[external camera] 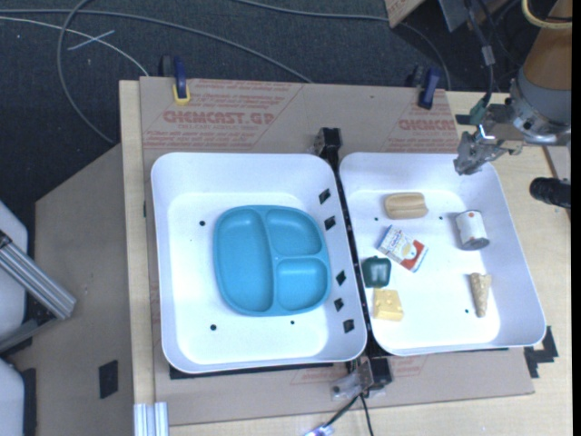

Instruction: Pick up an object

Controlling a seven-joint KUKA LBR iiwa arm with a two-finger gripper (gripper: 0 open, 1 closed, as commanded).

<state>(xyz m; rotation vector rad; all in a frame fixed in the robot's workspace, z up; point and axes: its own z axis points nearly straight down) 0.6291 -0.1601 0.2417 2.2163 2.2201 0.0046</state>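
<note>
My claw point(474, 155) hangs over the far right corner of the right-hand shallow white bin point(519, 271), just above its rim, and from this slanted view I cannot tell how it is set. Nothing is in it; every candidate lies on the bin floor.

The pickable things are all in that right bin, scattered apart, which suits me since each can be approached without nudging a neighbour. Nearest my claw is the tan, rounded bread-roll-like block point(405, 205), lying flat toward the far side. To its right and a little nearer sits the small silver cylindrical can point(471, 229), on its side. Toward the middle lies the flat red, white and blue packet point(401, 247), and just beside it, against the divider, the small dark teal cup-like piece point(376, 271), with the pale yellow cheese-like wedge point(388, 304) close below. The beige cone-shaped piece point(479, 293) rests alone near the right wall.

The left bin point(172, 243) holds a light blue three-compartment plastic plate point(270, 259), lying flat.

I judge the pick has not begun: I am parked at the corner, and the roll or the can looks the shortest reach.
</note>
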